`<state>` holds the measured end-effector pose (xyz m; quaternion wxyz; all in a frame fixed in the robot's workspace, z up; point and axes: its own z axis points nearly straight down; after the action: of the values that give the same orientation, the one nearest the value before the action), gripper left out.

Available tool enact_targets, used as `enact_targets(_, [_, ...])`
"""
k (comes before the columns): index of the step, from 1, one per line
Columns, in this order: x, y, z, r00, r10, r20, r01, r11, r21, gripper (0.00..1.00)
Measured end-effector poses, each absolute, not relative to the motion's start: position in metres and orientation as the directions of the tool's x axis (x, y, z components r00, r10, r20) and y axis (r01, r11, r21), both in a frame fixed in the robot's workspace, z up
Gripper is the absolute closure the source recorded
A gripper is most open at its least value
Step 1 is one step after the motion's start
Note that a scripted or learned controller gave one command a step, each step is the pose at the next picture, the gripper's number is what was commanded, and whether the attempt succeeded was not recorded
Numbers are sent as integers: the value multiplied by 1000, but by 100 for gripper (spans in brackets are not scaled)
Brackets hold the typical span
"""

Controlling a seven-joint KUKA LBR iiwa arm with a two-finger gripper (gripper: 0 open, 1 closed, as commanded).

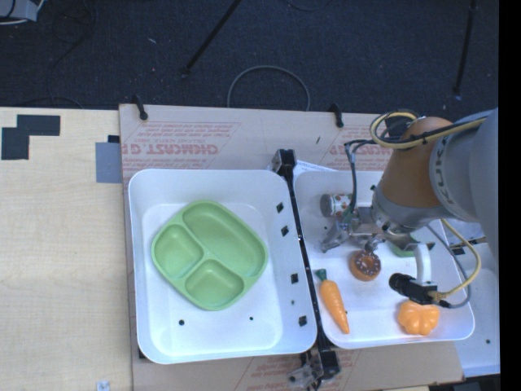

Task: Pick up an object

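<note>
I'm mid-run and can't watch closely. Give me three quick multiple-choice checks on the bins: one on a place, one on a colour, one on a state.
1. Where does the carrot lie?
A. left bin
B. right bin
C. on the bench outside the bins

2. What colour is the divided plate?
A. green
B. red
C. blue

3. How does the divided plate sit?
A. flipped over
B. right way up, compartments showing
C. standing on its rim

Answers: 1 B, it lies by the right bin's left wall. 2 A, it is pale green. 3 B, three compartments face the camera.
</note>
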<state>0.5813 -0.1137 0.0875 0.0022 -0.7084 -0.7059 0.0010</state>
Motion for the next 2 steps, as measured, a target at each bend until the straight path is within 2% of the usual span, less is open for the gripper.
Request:
enact_targets(1, [581, -115, 98, 9, 1000, 2, 1000, -9, -6, 100])
enact_targets(2, [584, -108, 144, -1, 1000, 0, 1000, 1, 0, 100])
